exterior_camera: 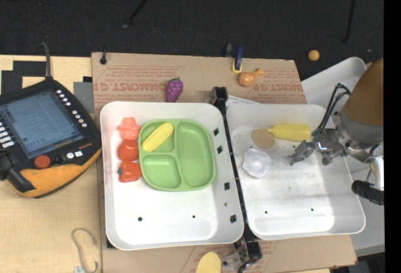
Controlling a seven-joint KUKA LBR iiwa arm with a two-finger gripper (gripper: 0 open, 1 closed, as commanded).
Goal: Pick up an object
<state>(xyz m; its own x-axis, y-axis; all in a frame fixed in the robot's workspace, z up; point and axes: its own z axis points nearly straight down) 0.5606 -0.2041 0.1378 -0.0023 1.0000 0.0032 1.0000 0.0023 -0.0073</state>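
In the right bin (313, 215) lie a yellow banana (289, 133), a tan round piece (263, 138) touching its left end, and a small white cup-like thing (255, 163) just below them. My gripper (304, 153) hangs low over this bin, right of the white cup and just below the banana's right end. Nothing shows in its grasp. The grey arm with its orange band (366, 99) comes in from the right. The left bin (163, 225) holds a green divided plate (188, 162) with a yellow corn cob (156, 136) on it, and red and pink toys (128, 149) beside it.
On the cardboard behind the bins lie a purple grape bunch (174, 88) and an orange gourd (249, 77). A teach pendant (44, 134) sits at the left. A yellow object (208, 262) rests at the front edge. An orange ball (313, 55) lies far back.
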